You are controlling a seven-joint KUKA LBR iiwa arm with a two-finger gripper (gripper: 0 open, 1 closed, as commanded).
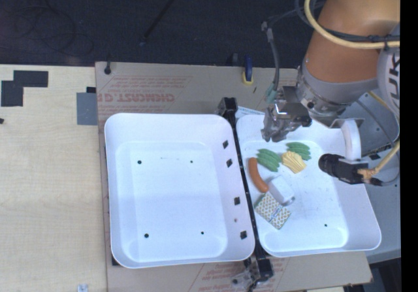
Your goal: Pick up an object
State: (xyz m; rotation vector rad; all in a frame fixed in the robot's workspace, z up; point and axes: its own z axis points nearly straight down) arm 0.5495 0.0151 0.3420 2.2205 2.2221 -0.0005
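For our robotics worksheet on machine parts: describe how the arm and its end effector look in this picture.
The arm has a rounded orange-brown housing above a grey wrist section, with pale cables looping over its top and a thin dark cable running down beside it. Part of a dark letter marks its white right side. The end effector is small, dark grey metal.

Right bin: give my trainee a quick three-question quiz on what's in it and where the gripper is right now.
1. True or false: the orange carrot-like piece lies in the right bin.
2. Which lies nearest the gripper? A) patterned packet B) green pod-like piece C) white block
3. Fill in: the yellow corn-like piece touches the green piece on its ___ side, as the camera sees it.

Key: 1 true; 2 B; 3 upper.
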